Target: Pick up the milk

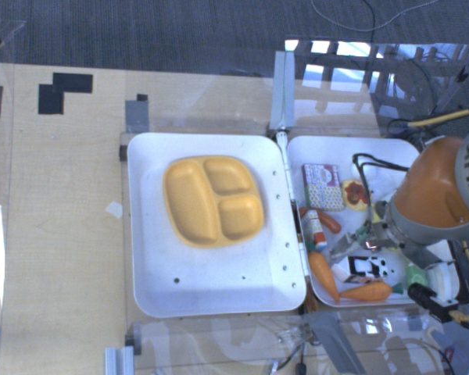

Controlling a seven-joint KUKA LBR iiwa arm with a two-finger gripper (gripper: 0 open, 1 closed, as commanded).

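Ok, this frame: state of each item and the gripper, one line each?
Yellow tray: upright in left bin, compartments bare.
Milk carton: lying flat in right bin, under the gripper.
Pink box: lying flat.
Two carrots: lying flat near the front wall.
Gripper: low over the milk carton.

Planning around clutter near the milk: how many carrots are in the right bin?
2. One carrot lies along the right bin's left wall near the front; another carrot lies along the front edge. The arm may hide more.
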